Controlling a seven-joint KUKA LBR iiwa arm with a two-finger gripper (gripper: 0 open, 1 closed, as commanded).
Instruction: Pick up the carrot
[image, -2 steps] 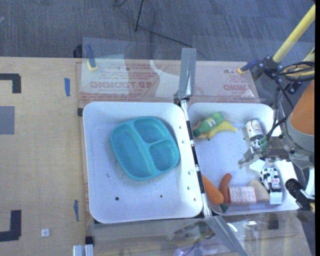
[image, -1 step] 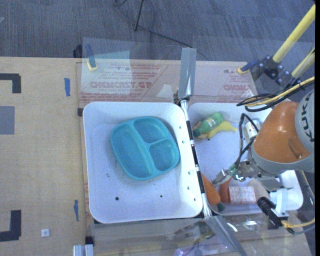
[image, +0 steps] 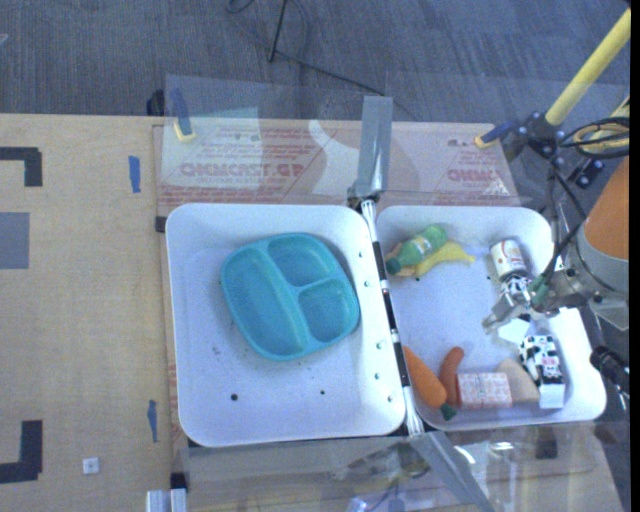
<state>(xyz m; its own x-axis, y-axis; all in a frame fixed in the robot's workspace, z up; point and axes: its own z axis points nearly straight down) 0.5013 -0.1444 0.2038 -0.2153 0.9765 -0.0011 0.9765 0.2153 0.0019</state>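
My gripper (image: 512, 305) hangs over the right bin (image: 470, 215), near the can (image: 508, 258), and I cannot tell its state. The carrot (image: 424, 376) lies along the bin's left wall, touching a red sausage (image: 451, 366) beside a box (image: 485, 388); that crowding leaves me little room, so I judge a careful approach is needed

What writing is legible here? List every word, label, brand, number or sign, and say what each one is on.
No text can be quoted with confidence.
Cardboard sheet behind the left bin: red printed lettering, too blurred to read.
Cardboard sheet's right part behind the right bin: red print, too blurred to read.
Can: label too small.
Pink box: print too small.
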